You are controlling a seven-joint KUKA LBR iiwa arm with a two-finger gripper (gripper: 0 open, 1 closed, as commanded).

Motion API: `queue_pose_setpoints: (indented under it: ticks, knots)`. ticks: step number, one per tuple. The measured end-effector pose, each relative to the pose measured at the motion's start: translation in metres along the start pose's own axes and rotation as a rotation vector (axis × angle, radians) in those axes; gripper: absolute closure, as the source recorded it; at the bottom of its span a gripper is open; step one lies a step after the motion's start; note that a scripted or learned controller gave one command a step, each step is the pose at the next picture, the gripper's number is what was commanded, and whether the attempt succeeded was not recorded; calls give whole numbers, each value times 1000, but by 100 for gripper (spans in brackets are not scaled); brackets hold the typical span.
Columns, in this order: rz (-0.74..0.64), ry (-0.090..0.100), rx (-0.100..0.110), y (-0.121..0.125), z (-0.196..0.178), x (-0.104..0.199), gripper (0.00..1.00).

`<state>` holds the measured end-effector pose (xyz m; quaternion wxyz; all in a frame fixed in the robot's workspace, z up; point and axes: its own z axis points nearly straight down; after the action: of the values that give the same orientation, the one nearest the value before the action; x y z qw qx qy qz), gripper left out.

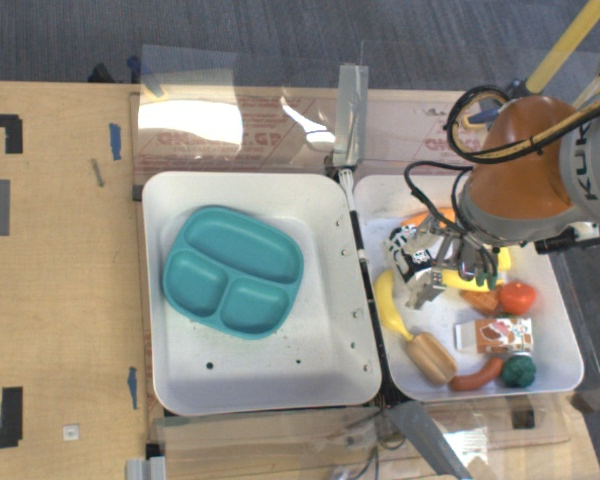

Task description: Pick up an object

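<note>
My gripper (446, 271) hangs low over the middle of the right bin (570, 368), under the orange wrist band. Below and around it lie several toy foods. A yellow banana (388, 305) lies at the bin's left wall, and a black-and-white object (410, 244) is just left of the gripper. A yellow piece (483, 267) and an orange carrot (482, 304) sit partly under it. To the right is a red tomato (518, 296). Whether anything is held is hidden by the wrist.
Near the right bin's front are a tan bread roll (431, 357), a red sausage (477, 375), a green broccoli (520, 370) and a small carton (503, 335). The left bin (180, 368) holds a teal divided plate (234, 270). A metal divider (350, 118) stands behind the bins.
</note>
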<state>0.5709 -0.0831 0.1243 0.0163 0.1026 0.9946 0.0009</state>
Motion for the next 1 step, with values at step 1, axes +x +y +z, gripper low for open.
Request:
queue_pose_setpoints:
  ticks: [1]
  knots:
    - [408, -19, -3, -6, 15, -62, 0]
